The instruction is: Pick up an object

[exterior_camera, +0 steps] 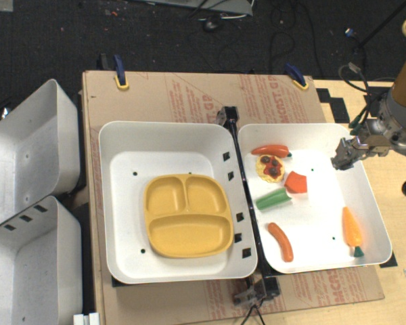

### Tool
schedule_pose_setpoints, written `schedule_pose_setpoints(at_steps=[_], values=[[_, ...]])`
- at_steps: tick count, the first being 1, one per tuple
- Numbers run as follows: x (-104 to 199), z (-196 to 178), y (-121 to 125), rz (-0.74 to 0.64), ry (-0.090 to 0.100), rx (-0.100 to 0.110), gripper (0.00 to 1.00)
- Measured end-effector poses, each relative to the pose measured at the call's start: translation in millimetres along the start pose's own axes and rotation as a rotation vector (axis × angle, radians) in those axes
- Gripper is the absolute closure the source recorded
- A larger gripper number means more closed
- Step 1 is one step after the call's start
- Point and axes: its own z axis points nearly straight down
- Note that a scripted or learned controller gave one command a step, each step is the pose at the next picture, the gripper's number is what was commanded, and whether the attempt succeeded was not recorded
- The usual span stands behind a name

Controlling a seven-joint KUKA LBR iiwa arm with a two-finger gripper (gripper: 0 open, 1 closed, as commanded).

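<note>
White bins, two, side by side on the brown surface (189, 93). L bin (122, 141) holds a yellow tray (188, 215) w/ three compartments, lying flat at bin centre, nothing in it. R bin (325, 202) holds the small items. Taking R bin as a clock face: red pepper (271, 150) at approx 11, lying sideways near the top wall; just below it a round pizza toy (271, 168), yellow w/ dark & red bits, touching or nearly touching the pepper. Orange-red block (296, 182) just at 4 o'clock of the pizza, close beside it. Green piece (272, 198), long & tilted, at approx 9, right below the pizza, its R end near the block. Sausage (281, 241), reddish, at approx 7, lying at a slant, well apart from the rest. Carrot (352, 230), orange w/ green tip pointing down, at approx 4–5 near the R wall. Arm (402, 93) comes in from 3 o'clock of the view; hand (344, 154) hangs over the R bin's upper R corner, approx 2 o'clock, above bare bin floor, well apart from all items. Nothing seen between its tips; open or closed — can't tell, too dark & small. Two more white bins (27, 154) sit tilted off the surface at 9 o'clock of the view.
</note>
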Motion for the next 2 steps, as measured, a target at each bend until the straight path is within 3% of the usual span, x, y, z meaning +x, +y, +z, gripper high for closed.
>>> schedule_pose_setpoints(at_steps=[2], values=[[95,23,34,0.003,0.001,0.003,1.0]])
